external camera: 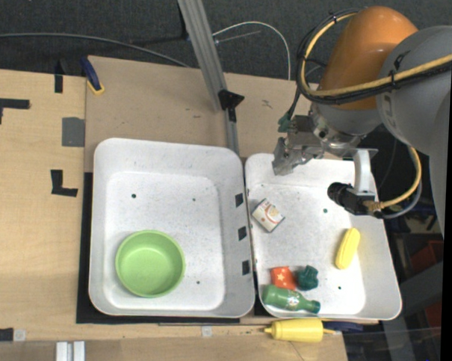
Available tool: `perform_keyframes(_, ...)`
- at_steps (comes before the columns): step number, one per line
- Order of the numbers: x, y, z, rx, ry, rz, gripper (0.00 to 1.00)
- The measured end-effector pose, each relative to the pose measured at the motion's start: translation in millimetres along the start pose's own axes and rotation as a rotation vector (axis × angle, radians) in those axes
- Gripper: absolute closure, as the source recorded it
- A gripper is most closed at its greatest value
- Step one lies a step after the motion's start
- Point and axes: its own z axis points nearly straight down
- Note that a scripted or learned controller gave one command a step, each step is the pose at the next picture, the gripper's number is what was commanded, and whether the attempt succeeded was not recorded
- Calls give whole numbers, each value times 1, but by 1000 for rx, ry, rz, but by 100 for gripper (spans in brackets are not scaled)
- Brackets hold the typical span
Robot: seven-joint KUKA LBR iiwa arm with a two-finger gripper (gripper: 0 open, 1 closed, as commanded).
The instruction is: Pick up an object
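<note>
No readable label is seen; the banana point(347, 248) lies lengthwise along the right bin's point(378, 298) right edge; jaws' point(285, 162) state cannot be told.

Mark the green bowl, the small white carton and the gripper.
green bowl point(150, 263), camera view, inner bottom.
small white carton point(268, 214), camera view, top face.
gripper point(283, 166), camera view, between the fingertips.

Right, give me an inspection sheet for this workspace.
Surface: wooden bench with two white bins, left bin and right bin.
Job's things: right bin holds small carton, yellow banana, red piece, dark green piece, green bottle.
Clutter: green bowl in left bin; yellow bottle on the bench.
Grippers: tool over right bin's far edge, gripping nothing.
Cables: yellow hose along the arm.
Surroundings: metal pole.
</note>
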Motion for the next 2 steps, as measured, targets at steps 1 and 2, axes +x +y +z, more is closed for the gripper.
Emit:
perform_keyframes(1,52,-32,9,2,0,-1,100)
perform_keyframes(2,101,-53,33,3,0,-1,100)
